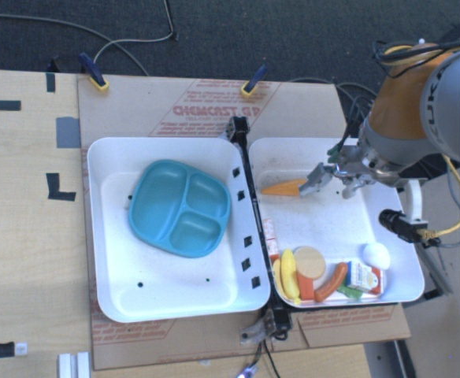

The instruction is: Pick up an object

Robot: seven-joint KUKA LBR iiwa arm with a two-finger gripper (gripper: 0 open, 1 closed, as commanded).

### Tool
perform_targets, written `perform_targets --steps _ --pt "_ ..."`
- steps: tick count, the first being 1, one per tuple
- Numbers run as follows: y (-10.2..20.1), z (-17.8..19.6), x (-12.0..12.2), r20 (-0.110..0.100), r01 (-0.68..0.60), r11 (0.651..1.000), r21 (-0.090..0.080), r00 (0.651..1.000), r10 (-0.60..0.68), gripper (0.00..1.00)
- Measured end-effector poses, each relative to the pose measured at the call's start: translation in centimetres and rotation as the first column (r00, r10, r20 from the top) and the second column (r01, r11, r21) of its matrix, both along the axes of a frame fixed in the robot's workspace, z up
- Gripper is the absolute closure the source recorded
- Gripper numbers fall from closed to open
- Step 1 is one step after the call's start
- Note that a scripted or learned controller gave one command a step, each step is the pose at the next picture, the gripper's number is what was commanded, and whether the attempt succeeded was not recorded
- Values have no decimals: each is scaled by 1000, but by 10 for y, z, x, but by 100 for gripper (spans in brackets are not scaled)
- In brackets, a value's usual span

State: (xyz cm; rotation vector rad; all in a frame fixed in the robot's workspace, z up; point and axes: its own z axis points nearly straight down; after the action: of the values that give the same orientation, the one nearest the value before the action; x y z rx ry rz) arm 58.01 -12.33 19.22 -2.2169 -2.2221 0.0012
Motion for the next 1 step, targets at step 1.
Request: perform_targets --steps 1 --pt "27 -104 57 11 0 1000 -1 1000 0 0"
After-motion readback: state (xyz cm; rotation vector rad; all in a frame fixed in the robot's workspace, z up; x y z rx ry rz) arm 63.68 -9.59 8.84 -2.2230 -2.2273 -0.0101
